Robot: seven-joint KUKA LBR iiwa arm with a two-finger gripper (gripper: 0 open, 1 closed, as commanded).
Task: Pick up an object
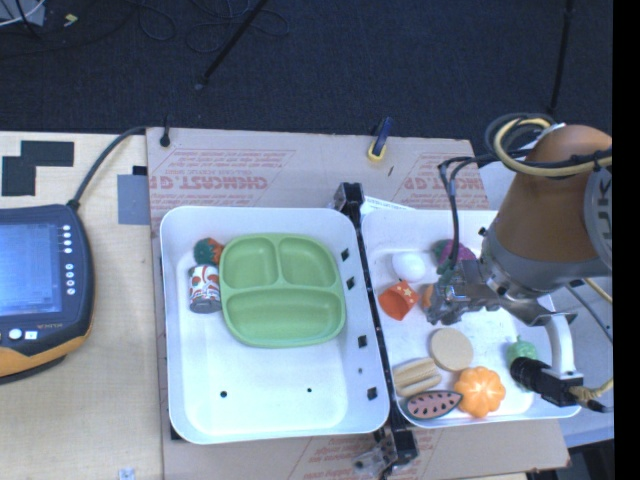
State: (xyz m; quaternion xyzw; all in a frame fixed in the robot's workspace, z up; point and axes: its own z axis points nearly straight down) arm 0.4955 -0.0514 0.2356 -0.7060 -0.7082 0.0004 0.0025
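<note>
Camera view: gripper (446, 306) low in right white bin (480, 230), grip state unclear. Beside it, small glossy orange-red plastic cup (397, 301); round flat tan disc (451, 349) below.

Right bin contents: orange pumpkin (481, 391), watermelon slice (434, 405), tan round disc (451, 349), bread roll (416, 375), white egg (408, 265), red-orange piece (397, 301).

Both bins (190, 388) white. Divided plate (283, 290) light green. Small can (204, 288) red and white, ball behind it (208, 250) green and orange. Right bin: white egg shape (409, 265), orange-red cup (397, 301), tan disc (452, 349), tan bread rolls (417, 375), orange pumpkin (481, 391), watermelon slice (434, 405) red with dark seeds, purple item (452, 252), possibly a grape. Arm (550, 203) orange above grey.
</note>
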